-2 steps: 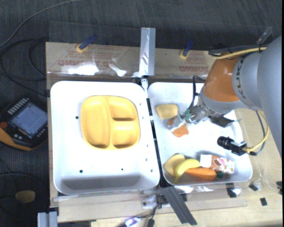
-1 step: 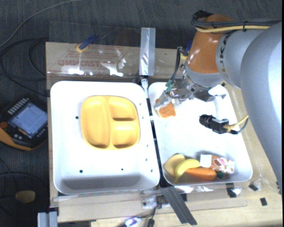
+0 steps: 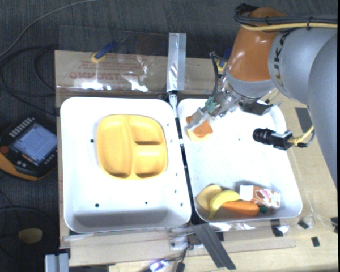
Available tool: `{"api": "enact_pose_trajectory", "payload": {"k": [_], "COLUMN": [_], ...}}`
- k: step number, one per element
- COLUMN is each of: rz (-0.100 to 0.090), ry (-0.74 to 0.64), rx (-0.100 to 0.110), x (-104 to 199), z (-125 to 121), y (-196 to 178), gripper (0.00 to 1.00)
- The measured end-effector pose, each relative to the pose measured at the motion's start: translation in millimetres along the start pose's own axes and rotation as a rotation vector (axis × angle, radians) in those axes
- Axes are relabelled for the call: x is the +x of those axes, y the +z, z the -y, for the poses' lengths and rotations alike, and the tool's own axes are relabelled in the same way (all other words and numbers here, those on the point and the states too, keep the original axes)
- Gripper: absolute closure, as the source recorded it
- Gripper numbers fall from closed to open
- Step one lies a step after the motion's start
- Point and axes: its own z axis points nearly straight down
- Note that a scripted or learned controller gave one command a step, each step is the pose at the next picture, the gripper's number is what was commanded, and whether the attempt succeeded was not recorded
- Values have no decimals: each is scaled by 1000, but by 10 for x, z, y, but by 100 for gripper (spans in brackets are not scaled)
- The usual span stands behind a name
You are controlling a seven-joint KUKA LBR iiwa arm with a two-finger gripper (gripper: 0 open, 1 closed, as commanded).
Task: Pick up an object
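My gripper [image 3: 200, 119] hangs over the far left corner of the right bin [image 3: 289, 169], reaching in from the grey and orange arm at the upper right. A small orange piece with a pale edge [image 3: 201, 131] sits right at the fingertips, and the gripper looks shut on it. The piece overlaps the bin's left rim, so it seems lifted off the floor. At the bin's near edge lie a yellow banana [image 3: 214, 197], an orange carrot [image 3: 239, 209] and a small red and white carton [image 3: 260, 196].
The left bin [image 3: 79, 197] holds a yellow divided plate [image 3: 131, 146]. A black fitting on a cable [image 3: 271, 136] juts from the arm over the right bin. A control pendant [image 3: 24, 147] lies on the floor to the left.
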Motion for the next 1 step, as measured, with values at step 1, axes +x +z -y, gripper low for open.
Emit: {"api": "enact_pose_trajectory", "payload": {"k": [1], "rz": [-3], "ry": [16], "rx": [-1], "x": [355], "z": [-80], "y": [-235], "gripper": [100]}}
